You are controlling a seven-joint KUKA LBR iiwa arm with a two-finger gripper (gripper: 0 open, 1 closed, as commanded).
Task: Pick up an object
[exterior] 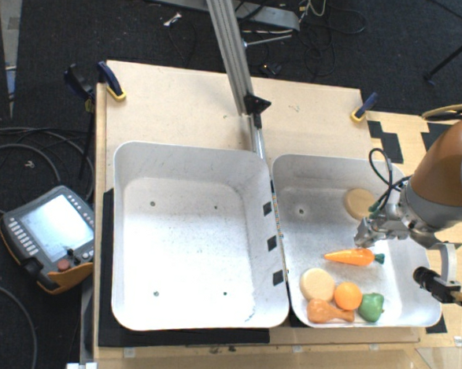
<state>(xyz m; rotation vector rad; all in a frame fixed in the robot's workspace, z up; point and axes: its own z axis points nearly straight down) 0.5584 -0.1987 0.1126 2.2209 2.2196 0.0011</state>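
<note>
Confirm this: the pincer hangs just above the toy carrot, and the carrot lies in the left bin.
Wrong bin. The camera view shows the toy carrot lying in the right bin, not the left one. The rest stands: the pincer hangs just above the carrot.
</note>
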